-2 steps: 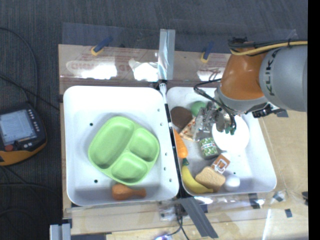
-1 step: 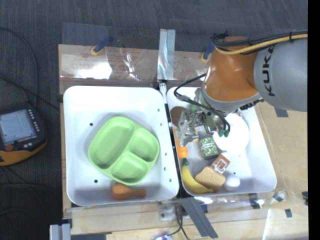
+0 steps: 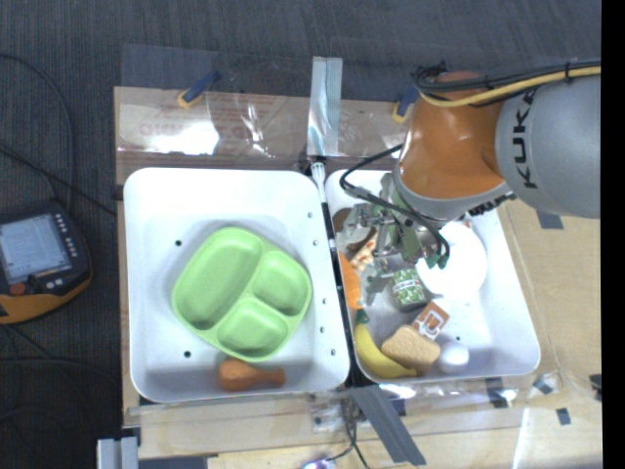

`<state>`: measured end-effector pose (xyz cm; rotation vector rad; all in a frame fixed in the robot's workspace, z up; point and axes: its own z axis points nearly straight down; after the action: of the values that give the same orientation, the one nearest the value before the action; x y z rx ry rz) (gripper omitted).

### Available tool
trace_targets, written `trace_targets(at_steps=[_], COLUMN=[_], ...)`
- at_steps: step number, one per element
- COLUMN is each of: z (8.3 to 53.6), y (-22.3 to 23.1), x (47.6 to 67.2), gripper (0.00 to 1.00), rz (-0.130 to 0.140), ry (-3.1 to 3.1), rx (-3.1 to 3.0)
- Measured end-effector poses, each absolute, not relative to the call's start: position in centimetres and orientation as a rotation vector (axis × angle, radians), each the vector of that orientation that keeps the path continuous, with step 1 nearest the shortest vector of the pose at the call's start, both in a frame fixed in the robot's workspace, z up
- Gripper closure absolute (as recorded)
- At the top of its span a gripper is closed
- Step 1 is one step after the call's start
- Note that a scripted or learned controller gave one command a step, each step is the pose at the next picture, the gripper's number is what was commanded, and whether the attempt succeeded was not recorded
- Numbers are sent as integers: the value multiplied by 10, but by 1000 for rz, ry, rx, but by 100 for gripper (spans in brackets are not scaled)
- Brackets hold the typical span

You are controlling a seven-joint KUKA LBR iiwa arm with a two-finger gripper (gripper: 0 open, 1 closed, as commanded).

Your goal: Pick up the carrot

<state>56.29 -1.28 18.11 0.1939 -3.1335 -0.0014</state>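
Observation:
The carrot (image 3: 350,281) is a slim orange piece lying along the left wall of the right bin (image 3: 522,345), with its green end pointing toward the banana. My gripper (image 3: 387,258) hangs low over the left half of that bin, just right of the carrot and above a cluster of small items. The arm's orange band and grey wrist hide the bin's back part. I see nothing clearly held between the fingers.
A green box (image 3: 407,286), a small carton (image 3: 431,319), a bread slice (image 3: 411,348), a banana (image 3: 375,356), a white egg (image 3: 455,358) and a white dish (image 3: 463,262) crowd the right bin. The left bin (image 3: 156,213) holds a green divided plate (image 3: 244,289) and an orange-brown oblong item (image 3: 251,374).

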Motion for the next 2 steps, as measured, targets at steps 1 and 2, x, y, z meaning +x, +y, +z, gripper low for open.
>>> trace_targets(at_steps=[1, 2], z=[181, 183], y=[-17, 21], x=[498, 486], gripper=[0, 0], rz=[-1, -1], ry=[-3136, -3137], rx=[18, 23])
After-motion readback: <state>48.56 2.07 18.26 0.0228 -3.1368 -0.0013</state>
